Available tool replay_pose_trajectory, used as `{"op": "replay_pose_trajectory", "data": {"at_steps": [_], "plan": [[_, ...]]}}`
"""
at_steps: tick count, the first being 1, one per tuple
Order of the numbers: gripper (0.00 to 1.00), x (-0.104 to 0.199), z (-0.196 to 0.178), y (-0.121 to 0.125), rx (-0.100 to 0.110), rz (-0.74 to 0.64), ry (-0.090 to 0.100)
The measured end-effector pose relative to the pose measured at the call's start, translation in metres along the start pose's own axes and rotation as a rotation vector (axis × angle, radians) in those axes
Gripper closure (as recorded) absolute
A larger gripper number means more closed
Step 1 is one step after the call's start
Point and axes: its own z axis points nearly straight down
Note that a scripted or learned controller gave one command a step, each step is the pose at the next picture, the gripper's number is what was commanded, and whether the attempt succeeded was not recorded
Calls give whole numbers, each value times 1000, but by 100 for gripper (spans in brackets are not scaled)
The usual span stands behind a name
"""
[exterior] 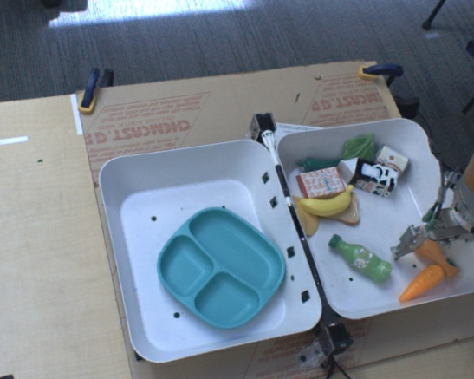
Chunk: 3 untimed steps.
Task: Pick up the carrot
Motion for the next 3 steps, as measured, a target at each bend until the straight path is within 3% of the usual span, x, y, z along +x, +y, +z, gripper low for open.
{"op": "replay_pose_trajectory", "data": {"at_steps": [1,3], "plan": [[100,-4,-10,0,-4,5,-9],[100,90,-87,2,-6,245,-11]]}}
